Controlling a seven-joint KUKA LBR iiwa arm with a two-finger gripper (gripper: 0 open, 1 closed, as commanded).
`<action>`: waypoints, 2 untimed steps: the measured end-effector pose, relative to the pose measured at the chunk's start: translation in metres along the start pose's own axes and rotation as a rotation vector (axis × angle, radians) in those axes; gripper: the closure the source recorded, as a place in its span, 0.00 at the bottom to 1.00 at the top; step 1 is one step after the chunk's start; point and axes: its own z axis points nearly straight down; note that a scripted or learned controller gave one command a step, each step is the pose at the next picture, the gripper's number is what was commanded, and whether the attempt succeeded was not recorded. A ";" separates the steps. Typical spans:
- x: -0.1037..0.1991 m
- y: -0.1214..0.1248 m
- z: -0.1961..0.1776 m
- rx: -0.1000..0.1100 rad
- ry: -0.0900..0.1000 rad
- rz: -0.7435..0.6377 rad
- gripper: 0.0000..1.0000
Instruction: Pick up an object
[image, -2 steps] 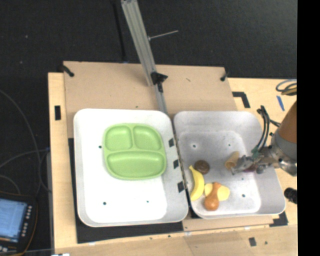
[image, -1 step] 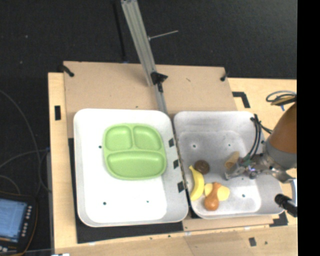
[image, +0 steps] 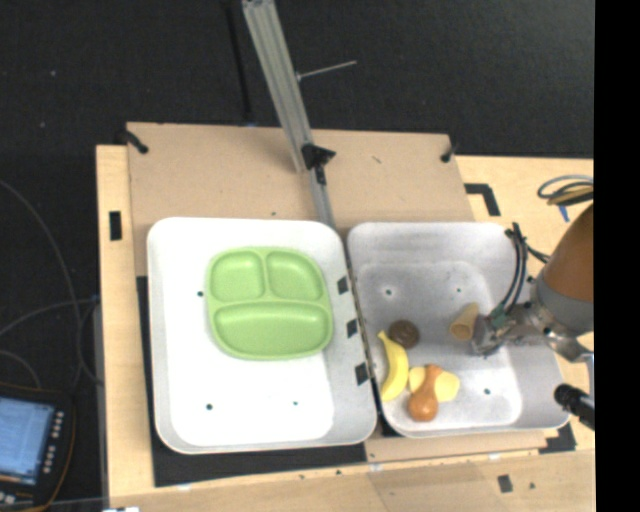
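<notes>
The pincer (image: 484, 335) sits low in the right bin (image: 430, 250), touching a tan piece (image: 464, 323); its grip I cannot tell.

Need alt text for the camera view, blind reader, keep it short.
The grey arm's gripper sits low in the right bin beside a tan piece, with a brown ball, banana and orange pear nearby. The left bin holds a green divided plate.

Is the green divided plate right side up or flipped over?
Right side up: the green plate shows its three hollowed compartments facing the camera.
</notes>
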 end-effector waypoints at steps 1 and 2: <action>0.007 0.002 -0.060 -0.003 -0.001 -0.008 1.00; 0.015 0.003 -0.110 -0.003 -0.001 -0.009 1.00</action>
